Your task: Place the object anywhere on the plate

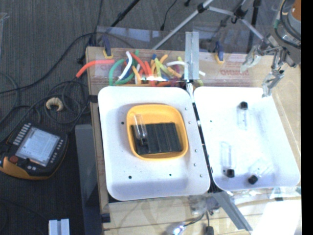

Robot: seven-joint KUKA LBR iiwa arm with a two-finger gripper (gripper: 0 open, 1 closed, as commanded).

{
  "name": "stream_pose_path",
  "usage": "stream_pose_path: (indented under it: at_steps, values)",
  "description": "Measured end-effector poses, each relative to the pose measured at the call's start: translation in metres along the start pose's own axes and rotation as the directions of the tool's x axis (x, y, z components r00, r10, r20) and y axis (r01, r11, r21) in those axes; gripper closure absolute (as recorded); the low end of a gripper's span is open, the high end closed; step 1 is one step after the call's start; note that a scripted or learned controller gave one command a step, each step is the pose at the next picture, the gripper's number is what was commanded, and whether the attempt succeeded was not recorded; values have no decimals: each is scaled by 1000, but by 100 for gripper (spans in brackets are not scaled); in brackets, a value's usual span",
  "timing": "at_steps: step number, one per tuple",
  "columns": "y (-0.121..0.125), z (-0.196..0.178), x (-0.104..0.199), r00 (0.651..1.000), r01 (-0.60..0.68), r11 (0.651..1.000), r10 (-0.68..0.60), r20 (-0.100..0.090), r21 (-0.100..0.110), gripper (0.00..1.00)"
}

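One clear, black-capped vial already lies on the square yellow plate, three similar vials remain in the white right bin, and the gripper hangs with open, empty jaws.

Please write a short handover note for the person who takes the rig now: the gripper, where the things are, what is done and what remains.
Gripper: open, holding nothing, raised above the far right corner of the right bin.
Yellow plate: in the left bin, with a dark ridged insert.
Done: one clear vial with a black cap already lies on the plate, at its left side.
Left: three more clear vials in the right bin: one near the far side, one at the near left, one at the near middle. None is grasped yet.
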State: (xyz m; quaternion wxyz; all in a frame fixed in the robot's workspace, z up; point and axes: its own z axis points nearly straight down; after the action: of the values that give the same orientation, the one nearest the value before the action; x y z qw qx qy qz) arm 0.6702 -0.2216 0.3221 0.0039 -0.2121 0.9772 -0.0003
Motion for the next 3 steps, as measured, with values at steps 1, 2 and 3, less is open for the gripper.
stream_pose_path:
  at_steps: [1, 2, 3]
  values:
    - [1, 74, 0, 936, 352, 936, -352, -1, -3, 0]
    - [0, 46, 0, 783, 622, 783, -622, 1, -2, 0]
    - [2, 35, -2, 784, 621, 784, -621, 11, 1, 100]
